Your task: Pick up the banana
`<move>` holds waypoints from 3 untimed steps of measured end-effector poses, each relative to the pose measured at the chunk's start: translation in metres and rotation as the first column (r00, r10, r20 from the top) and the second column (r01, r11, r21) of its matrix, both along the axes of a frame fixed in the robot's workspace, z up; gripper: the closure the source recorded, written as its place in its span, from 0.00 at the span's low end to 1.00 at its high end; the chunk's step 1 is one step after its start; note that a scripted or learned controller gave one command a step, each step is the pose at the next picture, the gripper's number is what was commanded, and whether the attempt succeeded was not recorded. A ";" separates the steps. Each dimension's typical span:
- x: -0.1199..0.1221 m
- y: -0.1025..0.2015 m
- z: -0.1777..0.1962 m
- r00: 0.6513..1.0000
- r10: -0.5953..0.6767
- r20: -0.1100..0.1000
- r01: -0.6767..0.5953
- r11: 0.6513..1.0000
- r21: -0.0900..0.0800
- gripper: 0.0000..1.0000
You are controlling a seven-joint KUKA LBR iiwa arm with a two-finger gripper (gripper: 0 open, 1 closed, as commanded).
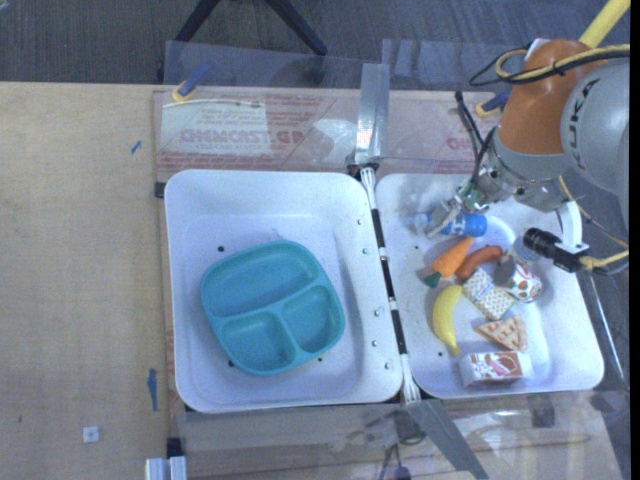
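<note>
Pale wooden bench, 2 white bins, dark carpet behind

— What do you make of the bins?
— You have smooth white plastic with a slight sheen. The teal divided tray looks like matt plastic.
— And the banana?
— To your eye it is smooth, slightly glossy yellow plastic, like the orange carrot near it.
— The bench?
— You see pale wood, matt and even. The arm has a glossy orange band and smooth grey shell. The small box looks like printed card.
</note>
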State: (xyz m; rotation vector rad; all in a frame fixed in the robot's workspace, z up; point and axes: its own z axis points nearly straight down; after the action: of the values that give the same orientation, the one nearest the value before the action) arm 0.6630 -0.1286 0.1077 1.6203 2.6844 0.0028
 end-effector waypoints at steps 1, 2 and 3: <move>-0.024 0.017 0.137 0.996 0.089 -0.001 -0.089 0.996 0.000 0.00; 0.000 0.006 -0.014 0.964 0.264 -0.015 -0.264 0.965 0.005 0.00; -0.047 0.046 0.079 0.726 0.688 -0.003 -0.688 0.726 0.000 0.00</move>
State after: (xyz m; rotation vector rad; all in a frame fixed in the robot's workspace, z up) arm 0.6162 -0.0826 0.1863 0.5118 3.0960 0.0028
